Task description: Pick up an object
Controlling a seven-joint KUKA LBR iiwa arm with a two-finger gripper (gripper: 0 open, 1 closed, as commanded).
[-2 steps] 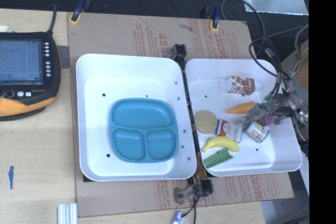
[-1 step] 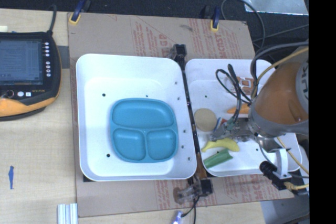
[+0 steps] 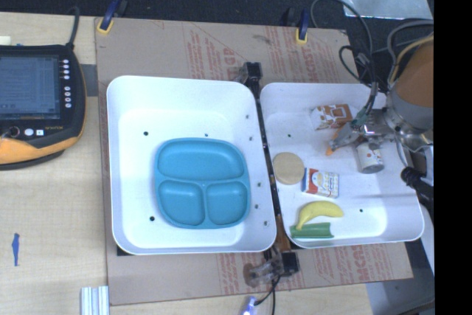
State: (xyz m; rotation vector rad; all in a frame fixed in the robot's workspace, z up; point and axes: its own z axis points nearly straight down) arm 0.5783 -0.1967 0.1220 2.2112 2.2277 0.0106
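Objects in the right bin (image 3: 391,229): a red-and-white carton (image 3: 321,182) with unreadable print, banana (image 3: 318,212), round biscuit (image 3: 288,167). Whether the gripper (image 3: 366,130) is apart or together, I cannot tell.

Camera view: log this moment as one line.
arm over right bin | banana, carton, can unlifted | blue tray in left bin

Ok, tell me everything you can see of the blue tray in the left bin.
The blue tray is a light blue, smooth plastic-looking dish with rounded corners, split into three compartments: one wide one along the far side and two smaller ones side by side nearer the camera. All three look bare. It lies flat and upright on the floor of the left bin, roughly centred and a little toward the near side, clear of the walls. Nothing else touches it.
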